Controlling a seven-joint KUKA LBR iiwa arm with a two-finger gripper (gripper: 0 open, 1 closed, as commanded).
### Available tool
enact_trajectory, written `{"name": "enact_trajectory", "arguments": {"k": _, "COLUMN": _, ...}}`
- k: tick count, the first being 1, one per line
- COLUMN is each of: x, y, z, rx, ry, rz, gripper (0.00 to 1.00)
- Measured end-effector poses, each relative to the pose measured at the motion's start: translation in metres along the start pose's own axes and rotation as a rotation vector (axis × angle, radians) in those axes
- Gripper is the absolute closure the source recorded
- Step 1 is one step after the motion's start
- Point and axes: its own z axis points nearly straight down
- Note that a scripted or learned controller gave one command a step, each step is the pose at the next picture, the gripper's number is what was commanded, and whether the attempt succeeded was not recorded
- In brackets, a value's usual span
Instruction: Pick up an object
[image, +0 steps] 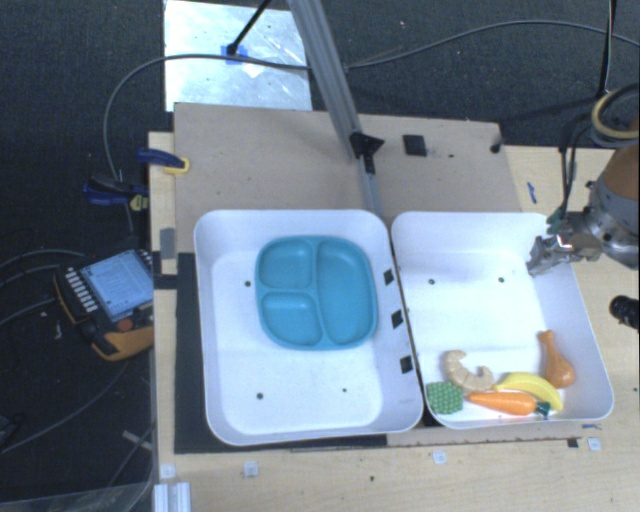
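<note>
The right bin (470, 250) holds several toy foods along its near edge: a yellow banana (528, 385), an orange carrot (503, 403), a tan shrimp-like piece (467, 371), a green piece (445, 398) and a brown drumstick (555, 362). My gripper (548, 252) hangs at the bin's right rim, well above and behind the foods, and nothing shows between its fingers.
The left bin (230, 400) carries a blue sectioned plate (315, 292). A grey pole (335, 80) slants over the bench's far side. Clamps (160, 160) and a handheld device (110, 290) lie off the bench to the left.
</note>
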Motion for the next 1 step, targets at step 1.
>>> {"name": "enact_trajectory", "arguments": {"k": 1, "x": 0.0569, "y": -0.0007, "z": -0.0109, "rx": 0.000, "ry": 0.003, "rz": -0.006, "gripper": 1.00}}
